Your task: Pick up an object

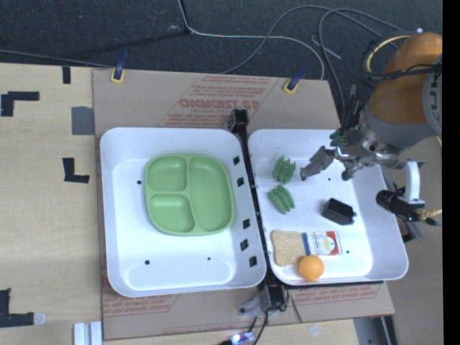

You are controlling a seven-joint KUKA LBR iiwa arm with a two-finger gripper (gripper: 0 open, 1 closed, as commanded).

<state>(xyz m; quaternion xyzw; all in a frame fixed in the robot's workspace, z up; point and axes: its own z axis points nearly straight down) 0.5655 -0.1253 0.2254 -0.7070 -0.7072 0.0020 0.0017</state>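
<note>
Camera view: two white bins side by side. Left bin point(118, 214): a green divided plate point(190, 194) near its middle. Right bin point(384, 254): two green ridged pieces point(283, 169) point(281, 199) along the left edge, a small black block point(338, 211) toward the right edge, a slice of toast point(287, 246), a small carton point(320, 244) and an orange point(310, 267) by the front edge. Gripper point(332, 161) above the back part of the right bin, fingers spread apart, nothing between them
</note>
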